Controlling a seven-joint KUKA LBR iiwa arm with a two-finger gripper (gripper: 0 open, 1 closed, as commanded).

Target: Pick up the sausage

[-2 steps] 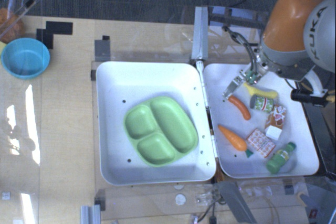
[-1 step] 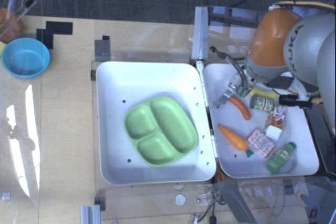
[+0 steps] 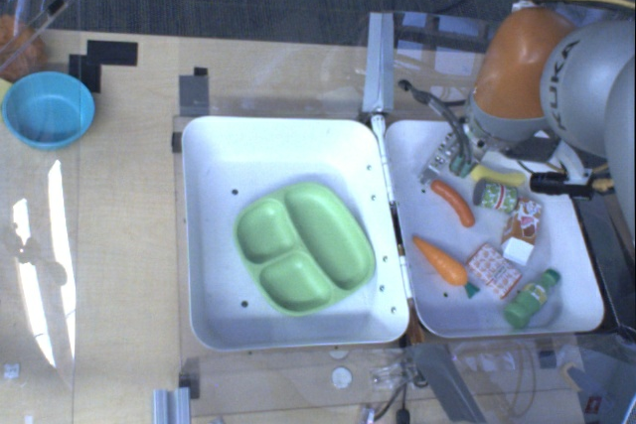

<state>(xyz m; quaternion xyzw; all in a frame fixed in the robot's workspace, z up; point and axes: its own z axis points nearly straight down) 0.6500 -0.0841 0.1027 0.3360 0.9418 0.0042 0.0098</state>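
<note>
The sausage is a small red-orange link lying at a slant in the upper middle of the right bin. My gripper hangs just above and to the left of the sausage's upper end, close to it, near the bin's back left corner. The grey arm with its orange band comes in from the upper right. Nothing shows in the gripper's hold.
Around the sausage in the right bin lie a yellow piece, a small can, a carton, an orange carrot, a checkered box and a green bottle. The left bin holds a green divided plate. A blue bowl stands far left.
</note>
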